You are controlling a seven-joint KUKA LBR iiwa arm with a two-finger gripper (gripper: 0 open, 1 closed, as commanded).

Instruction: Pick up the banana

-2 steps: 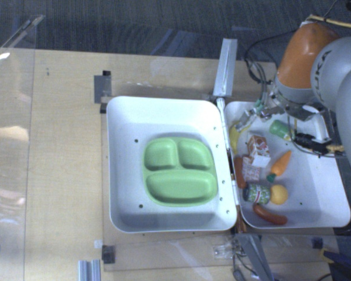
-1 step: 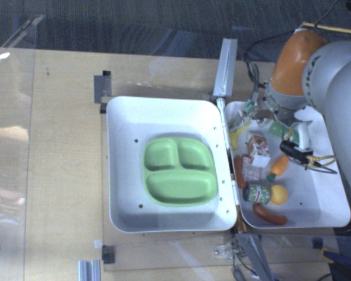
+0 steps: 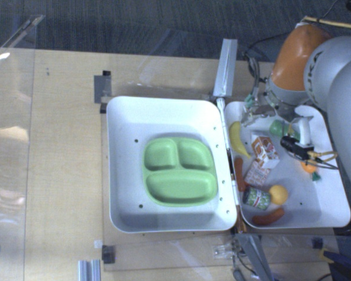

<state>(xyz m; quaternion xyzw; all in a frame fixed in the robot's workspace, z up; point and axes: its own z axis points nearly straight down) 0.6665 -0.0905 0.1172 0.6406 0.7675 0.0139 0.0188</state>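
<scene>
The yellow banana (image 3: 238, 139) lies along the left wall of the right bin (image 3: 333, 215), curved, with one tip pointing to the far side. My gripper (image 3: 255, 112) hangs over the far left corner of that bin, just beyond and a little right of the banana's far tip. The grey arm with its orange band comes in from the right above the bin and hides the bin's far right part. Nothing shows held in the gripper.
The right bin also holds a red-and-white carton (image 3: 263, 152), a thin sausage (image 3: 238, 174), a green-labelled can (image 3: 256, 198), a lemon (image 3: 278, 194), a dark red sausage (image 3: 268, 216), a green item (image 3: 277, 127) and a carrot (image 3: 309, 168). A green divided tray (image 3: 179, 171) sits in the left bin (image 3: 123, 157).
</scene>
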